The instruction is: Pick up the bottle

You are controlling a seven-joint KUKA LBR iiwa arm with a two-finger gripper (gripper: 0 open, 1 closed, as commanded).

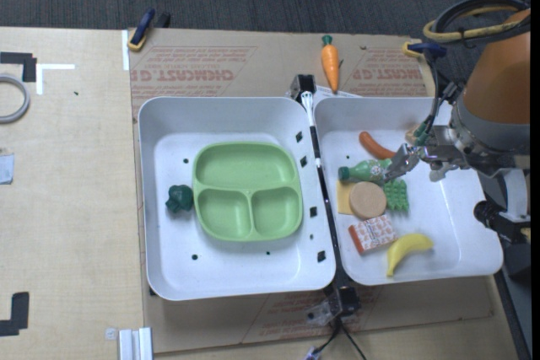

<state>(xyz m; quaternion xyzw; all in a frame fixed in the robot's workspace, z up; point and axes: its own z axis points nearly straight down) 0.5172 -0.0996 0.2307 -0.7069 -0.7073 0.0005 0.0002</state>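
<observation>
Bottle [364, 173] found lying on its side in the right bin [472, 206], green, in the bin's upper left part, neck toward the divide between the bins. Noted gripper [402, 163] right at the bottle's right end, touching it or very nearly so; could not tell whether the jaws were parted, clenched or closed on anything. Saw arm [498, 80] reaching in from the right above that bin, orange band uppermost. Logged a sausage [375, 145] just above the bottle, a tan disc [368, 200] just below it, resting on a yellow slice [343, 196], and a spiky green toy [396, 196] beside the disc. Found a red box [372, 233] and a banana [408, 251] lower down, near the front wall. Recorded in the left bin [160, 147] a pale green plate [249, 190] with three compartments, and a dark broccoli [178, 198] just beside its left edge. Spotted a carrot [329, 63] outside the bins, on cardboard behind them, and a blue clamp [142, 28] at the cardboard's far left corner on the desk [67, 223].
</observation>
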